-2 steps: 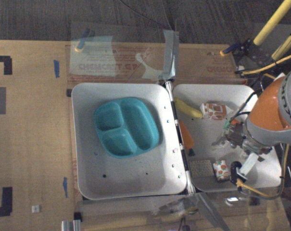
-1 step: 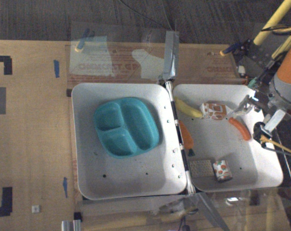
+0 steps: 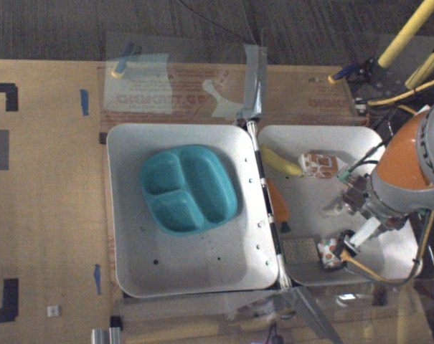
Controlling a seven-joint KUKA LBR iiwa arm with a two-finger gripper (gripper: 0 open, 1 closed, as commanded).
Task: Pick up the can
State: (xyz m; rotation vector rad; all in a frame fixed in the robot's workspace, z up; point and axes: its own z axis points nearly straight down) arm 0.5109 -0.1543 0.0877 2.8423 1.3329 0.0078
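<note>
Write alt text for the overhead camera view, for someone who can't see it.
A grey and orange robot arm reaches from the right into the right white bin, its pincer down beside a small can near the front. That bin also holds a banana, a carrot and a small carton; the left bin holds a teal divided plate.

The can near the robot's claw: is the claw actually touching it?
Cannot tell. In the camera view the gripper sits right against the can, but at this slant neither contact nor gap shows plainly.
</note>
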